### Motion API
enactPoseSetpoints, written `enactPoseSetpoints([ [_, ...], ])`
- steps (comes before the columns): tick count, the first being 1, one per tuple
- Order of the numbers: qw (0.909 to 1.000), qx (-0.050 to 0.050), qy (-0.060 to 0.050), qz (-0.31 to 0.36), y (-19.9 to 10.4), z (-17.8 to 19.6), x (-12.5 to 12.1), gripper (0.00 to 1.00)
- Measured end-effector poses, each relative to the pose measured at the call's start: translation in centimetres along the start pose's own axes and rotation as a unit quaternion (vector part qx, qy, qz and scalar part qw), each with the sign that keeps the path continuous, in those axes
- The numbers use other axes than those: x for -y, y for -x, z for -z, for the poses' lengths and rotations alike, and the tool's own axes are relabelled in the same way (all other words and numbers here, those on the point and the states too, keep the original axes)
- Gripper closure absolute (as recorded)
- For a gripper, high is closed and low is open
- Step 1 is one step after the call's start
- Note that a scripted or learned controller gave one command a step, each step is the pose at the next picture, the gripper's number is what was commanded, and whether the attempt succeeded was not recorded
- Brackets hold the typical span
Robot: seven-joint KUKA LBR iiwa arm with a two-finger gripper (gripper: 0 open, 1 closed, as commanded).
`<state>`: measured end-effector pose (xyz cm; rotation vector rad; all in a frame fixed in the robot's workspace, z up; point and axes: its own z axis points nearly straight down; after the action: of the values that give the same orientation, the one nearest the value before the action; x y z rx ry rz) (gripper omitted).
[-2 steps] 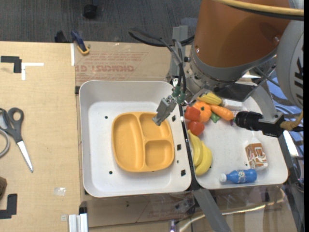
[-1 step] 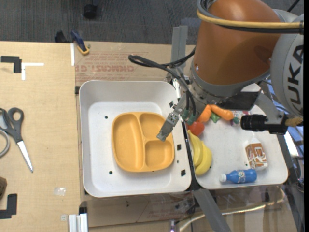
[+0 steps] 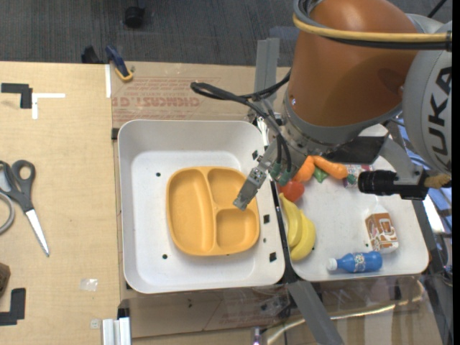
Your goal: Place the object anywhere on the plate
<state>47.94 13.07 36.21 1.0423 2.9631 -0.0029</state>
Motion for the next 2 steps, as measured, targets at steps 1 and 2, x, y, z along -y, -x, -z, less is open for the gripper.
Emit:
enactPoseSetpoints([
  [1,1.0000,0.000,0.000,0.000,0.00,0.00,0.00,0.00],
  [2,1.0000,0.000,0.000,0.000,0.00,0.00,0.00,0.00],
])
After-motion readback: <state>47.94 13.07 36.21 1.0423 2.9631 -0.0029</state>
